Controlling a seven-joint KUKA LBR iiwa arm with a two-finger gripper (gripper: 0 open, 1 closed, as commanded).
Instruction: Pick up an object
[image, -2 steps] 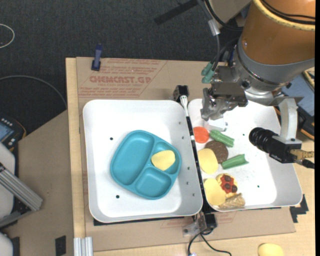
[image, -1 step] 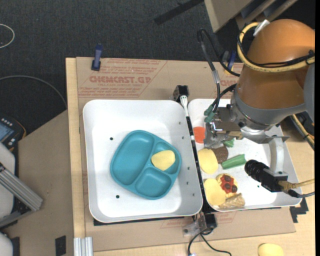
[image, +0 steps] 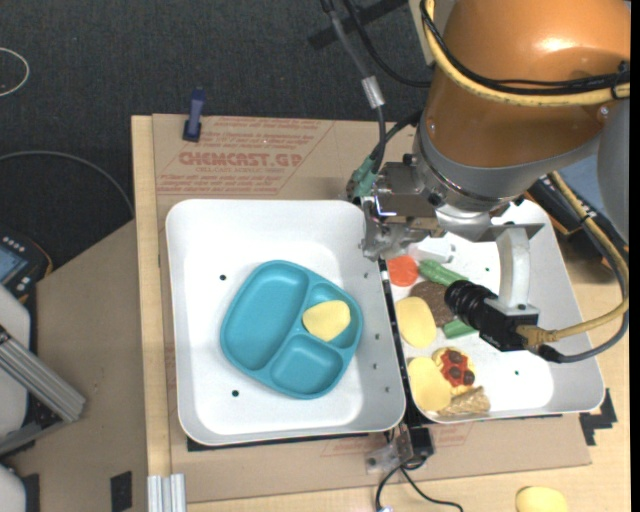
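My gripper hangs over the far part of the right bin, below the arm's orange band. Under and beside it lie several toy foods: a small orange-red piece, a green stick, a pale yellow oval, a brown piece and a pizza slice with red dots next to a yellow round. The arm's body hides part of this pile. In the left bin rests a blue divided plate with a yellow lump in its right compartment.
A black cylinder with a tan hose sticks out over the right bin. Both bins sit on a cardboard sheet with red print. A blue clip lies at its far edge, and a yellow object lies off the bench at the bottom right.
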